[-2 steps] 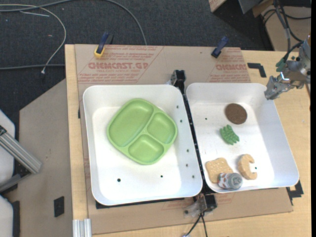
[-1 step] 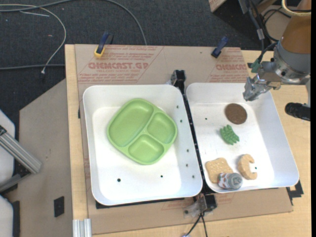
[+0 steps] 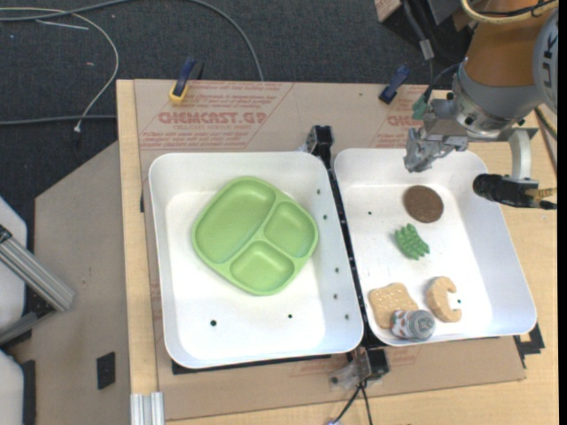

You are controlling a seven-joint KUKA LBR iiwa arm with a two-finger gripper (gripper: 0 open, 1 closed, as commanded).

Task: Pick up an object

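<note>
Your surface (image 3: 142, 237) carries two shallow white bins: the left bin (image 3: 177, 326) holds a light green plastic tray with three compartments (image 3: 255, 235), and the right bin (image 3: 505, 264) holds the small pieces you can pick from. The grey arm with the orange band (image 3: 505, 34) reaches in from the right, and its tool (image 3: 427, 156) hangs over the far edge of the right bin with nothing between its tips; how wide it stands I cannot tell from this angle. Just in front of it lies a round dark brown disc like a cookie (image 3: 424, 204), the nearest candidate and well apart from its neighbours. Beyond that sit a tan square cracker-shaped piece (image 3: 388, 300) touching a small grey and red lump (image 3: 414, 325), a tan curved pastry-shaped piece (image 3: 443, 298), and a small green leafy sprig (image 3: 411, 241). You would do well to centre over the disc, straddle its rim, and descend straight to the bin floor before closing.
</note>
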